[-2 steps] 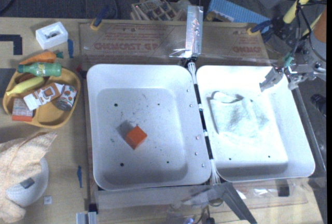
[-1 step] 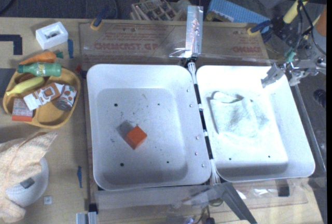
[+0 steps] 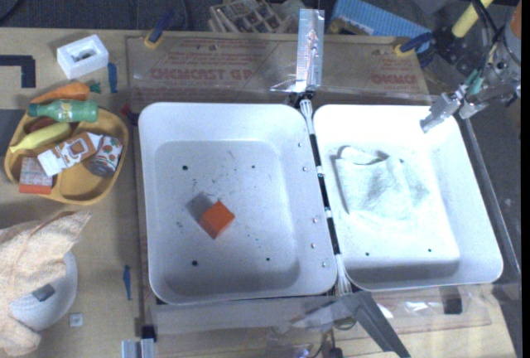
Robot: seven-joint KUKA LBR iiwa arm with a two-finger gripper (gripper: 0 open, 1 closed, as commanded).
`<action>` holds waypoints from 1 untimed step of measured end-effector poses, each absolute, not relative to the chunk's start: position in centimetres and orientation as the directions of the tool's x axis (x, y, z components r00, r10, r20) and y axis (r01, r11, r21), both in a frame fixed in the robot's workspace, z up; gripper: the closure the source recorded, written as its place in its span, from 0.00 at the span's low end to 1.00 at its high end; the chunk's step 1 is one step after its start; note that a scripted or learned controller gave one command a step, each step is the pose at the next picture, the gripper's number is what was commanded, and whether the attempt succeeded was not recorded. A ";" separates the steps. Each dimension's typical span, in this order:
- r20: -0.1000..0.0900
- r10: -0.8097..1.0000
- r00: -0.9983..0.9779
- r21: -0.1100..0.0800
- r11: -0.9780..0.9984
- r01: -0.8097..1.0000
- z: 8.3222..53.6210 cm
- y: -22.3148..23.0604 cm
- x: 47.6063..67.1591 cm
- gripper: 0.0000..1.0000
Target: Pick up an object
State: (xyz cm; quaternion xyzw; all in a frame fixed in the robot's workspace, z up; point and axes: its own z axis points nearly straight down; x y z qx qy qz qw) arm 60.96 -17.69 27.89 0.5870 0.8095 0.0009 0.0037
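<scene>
So far nothing of the job is done, as I read it. My claw (image 3: pixel 437 114) hangs at the upper right corner of the right bin (image 3: pixel 480 224), near its far rim, and whether it is apart or together I cannot tell from this angle; it is small and partly blurred against the bin's white wall. I see nothing between its tips.

Two candidates lie on offer. An orange block (image 3: pixel 219 219) sits on the floor of the left bin (image 3: pixel 157 182), a little left of that bin's middle, with a grey shadow or second small piece touching its upper left side; I cannot say which. A white cloth (image 3: pixel 377 182), crumpled and greyish in its folds, lies in the right bin's left half, well apart from my claw and lower in the view.

What is left, then, is nearly everything: choose a thing, travel over it, come down, close, and lift. The cloth is the nearer choice, down and to the left of where I hang. The block would mean crossing the divider between the bins. Its firm edges look the surer grasp; the cloth is flat and may slip through.
</scene>
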 end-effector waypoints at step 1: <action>0.000 0.953 -0.304 0.001 0.304 0.953 21.0 -10.6 64.8 0.00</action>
